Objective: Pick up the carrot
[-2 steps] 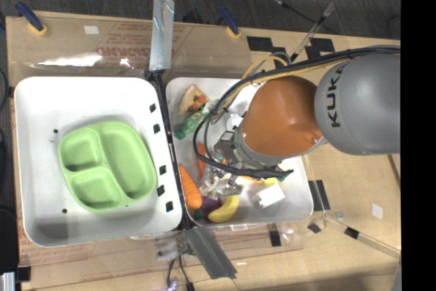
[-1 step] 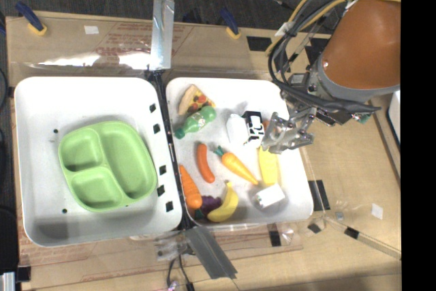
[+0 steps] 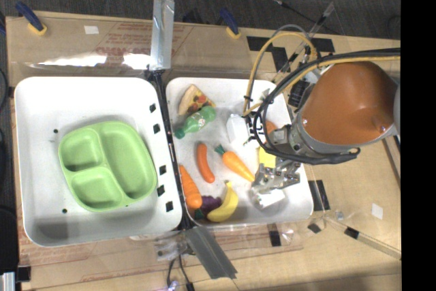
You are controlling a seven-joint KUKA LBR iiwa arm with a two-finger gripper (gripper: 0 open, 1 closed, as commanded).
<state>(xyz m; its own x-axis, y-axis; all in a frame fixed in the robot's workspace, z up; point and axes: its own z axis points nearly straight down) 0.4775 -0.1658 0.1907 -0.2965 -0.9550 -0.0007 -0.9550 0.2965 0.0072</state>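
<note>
Right bin (image 3: pixel 204 86), viewed from above. Carrot (image 3: pixel 236 163) lay loose near the bin's middle, green top pointing up-left, between sausage (image 3: pixel 205 162) and gripper (image 3: pixel 276 180). Gripper hung just right of carrot, over bin floor; finger spacing could not be told. Banana (image 3: pixel 226 204) below; green tray (image 3: pixel 106 163) in left bin.

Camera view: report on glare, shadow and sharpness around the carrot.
Camera view: even overhead light; glare streaks the clear sheet behind the left bin. The carrot lies sharp and unshaded in the right bin; the gripper beside it is darker and less distinct under the arm.
</note>
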